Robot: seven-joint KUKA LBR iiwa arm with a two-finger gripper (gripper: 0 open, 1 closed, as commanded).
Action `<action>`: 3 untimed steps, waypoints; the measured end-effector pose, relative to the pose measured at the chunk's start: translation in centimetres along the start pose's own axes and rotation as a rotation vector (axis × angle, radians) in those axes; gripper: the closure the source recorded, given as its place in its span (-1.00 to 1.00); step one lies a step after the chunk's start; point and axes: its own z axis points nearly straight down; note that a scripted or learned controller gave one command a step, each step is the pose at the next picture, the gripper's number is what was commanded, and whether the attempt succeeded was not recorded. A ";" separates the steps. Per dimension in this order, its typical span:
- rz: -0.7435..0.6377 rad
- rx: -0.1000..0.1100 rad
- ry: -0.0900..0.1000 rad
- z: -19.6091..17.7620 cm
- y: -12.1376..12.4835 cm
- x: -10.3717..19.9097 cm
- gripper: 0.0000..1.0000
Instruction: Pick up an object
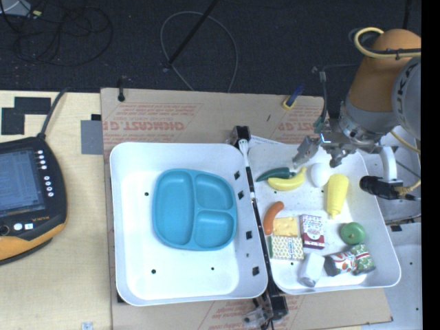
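- The gripper [320, 158] hangs over the far end of the right bin [385, 267], jaws spread apart with nothing between them.
- Just below it sit a banana [287, 180], a white egg [320, 174] and a yellow bottle [336, 194].
- The left bin [130, 267] holds a blue divided plate [194, 208].

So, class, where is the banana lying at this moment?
The banana lies in the right bin, near its far left corner, with the white egg on its right and the sausage below it.

You see dark carpet [137, 33] with cables [199, 26] across the top, cardboard [179, 119] on the desk [41, 280] below.
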 end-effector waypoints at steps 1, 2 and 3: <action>0.004 0.004 -0.001 5.8 0.1 -6.8 -1.00; -0.001 -0.020 -0.004 8.1 -0.6 -7.0 -1.00; -0.002 -0.025 -0.007 8.8 -1.0 -7.4 -1.00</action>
